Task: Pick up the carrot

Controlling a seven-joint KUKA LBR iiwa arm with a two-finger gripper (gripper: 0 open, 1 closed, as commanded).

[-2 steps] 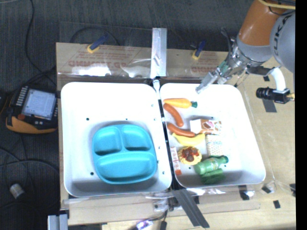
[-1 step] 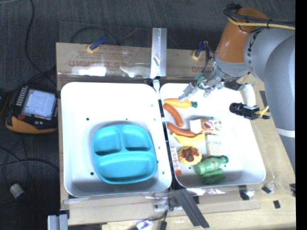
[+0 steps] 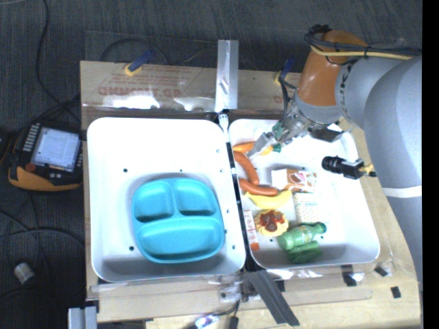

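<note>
The carrot (image 3: 246,164) is a long orange piece lying in the right bin (image 3: 357,204), close to its left wall and toward the back. My gripper (image 3: 265,144) hangs low over the back of that bin, just right of the carrot's far end and slanted toward it. Nothing shows between gripper and carrot, and I cannot tell whether they touch. The grey arm with its orange band (image 3: 319,81) reaches in from the upper right.
Beside the carrot lie a reddish sausage (image 3: 259,188), a banana (image 3: 272,199), a pizza slice (image 3: 271,221), a white carton (image 3: 300,181) and a green bottle (image 3: 302,236). The left bin (image 3: 110,149) holds a blue divided tray (image 3: 178,218). A black fitting (image 3: 339,164) sits at the right.
</note>
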